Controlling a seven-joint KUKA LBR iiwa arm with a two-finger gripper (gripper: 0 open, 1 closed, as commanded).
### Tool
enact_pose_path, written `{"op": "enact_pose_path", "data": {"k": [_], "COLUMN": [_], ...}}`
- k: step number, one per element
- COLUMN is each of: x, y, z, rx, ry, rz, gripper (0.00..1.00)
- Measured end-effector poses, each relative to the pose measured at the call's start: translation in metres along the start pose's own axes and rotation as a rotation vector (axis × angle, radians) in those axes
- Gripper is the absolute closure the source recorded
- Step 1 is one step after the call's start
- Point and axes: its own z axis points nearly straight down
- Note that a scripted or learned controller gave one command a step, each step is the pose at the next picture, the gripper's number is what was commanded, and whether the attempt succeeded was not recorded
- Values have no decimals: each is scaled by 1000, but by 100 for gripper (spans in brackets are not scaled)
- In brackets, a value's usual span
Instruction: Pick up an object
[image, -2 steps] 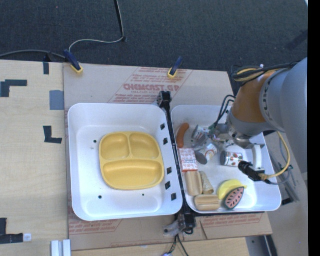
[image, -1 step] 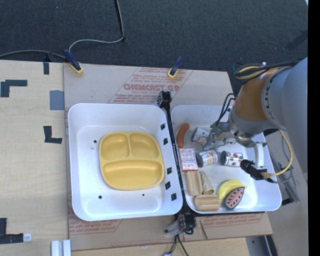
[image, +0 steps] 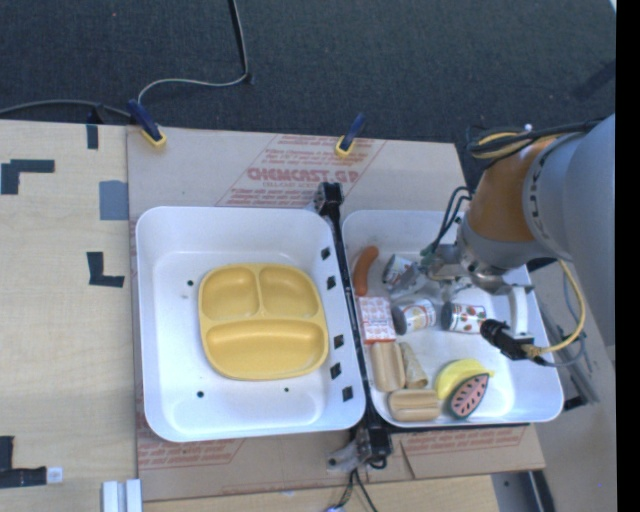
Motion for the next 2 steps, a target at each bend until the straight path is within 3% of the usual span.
{"op": "enact_pose_path", "data": {"k": [1,2], "x": [1,1], "y": [50,51], "z": [10,0], "rx": [3,0], "ry": [4,3], "rz": [-1,-1], "gripper": [0,100]}}
